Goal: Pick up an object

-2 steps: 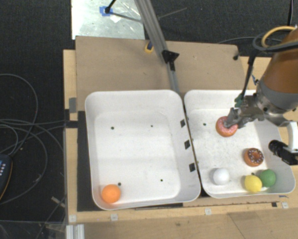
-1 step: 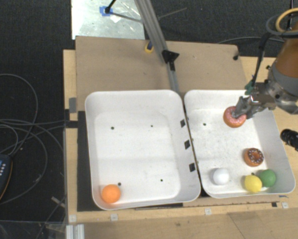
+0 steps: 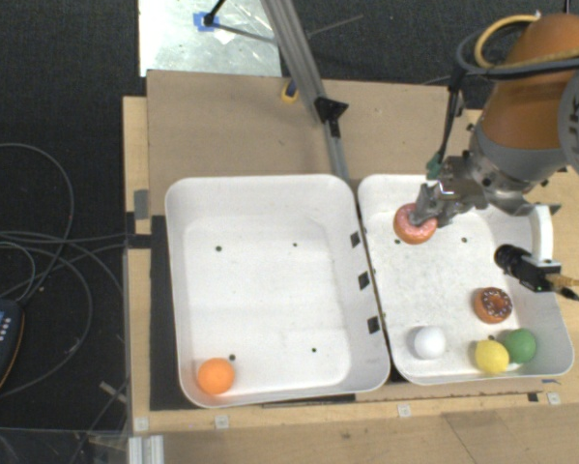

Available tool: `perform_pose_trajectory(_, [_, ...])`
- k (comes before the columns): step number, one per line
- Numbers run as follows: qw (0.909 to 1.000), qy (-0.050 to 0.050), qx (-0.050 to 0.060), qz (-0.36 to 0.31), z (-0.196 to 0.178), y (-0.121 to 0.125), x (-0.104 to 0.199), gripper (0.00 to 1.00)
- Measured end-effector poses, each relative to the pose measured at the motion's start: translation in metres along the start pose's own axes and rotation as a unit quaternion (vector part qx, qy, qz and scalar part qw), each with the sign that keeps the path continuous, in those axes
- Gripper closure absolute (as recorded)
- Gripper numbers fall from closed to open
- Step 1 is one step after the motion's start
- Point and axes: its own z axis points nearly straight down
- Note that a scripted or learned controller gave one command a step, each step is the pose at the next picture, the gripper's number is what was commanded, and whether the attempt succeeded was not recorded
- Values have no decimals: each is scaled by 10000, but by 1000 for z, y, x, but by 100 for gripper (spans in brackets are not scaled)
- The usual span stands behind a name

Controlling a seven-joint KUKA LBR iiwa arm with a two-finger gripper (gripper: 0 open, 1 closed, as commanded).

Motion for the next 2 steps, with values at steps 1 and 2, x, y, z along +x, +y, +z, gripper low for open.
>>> perform_pose_trajectory(1, [10000, 0, 1, 1, 22, 18, 43, 100])
perform_pose_trajectory(2, [10000, 1, -18, -2, 20, 36, 93, 100])
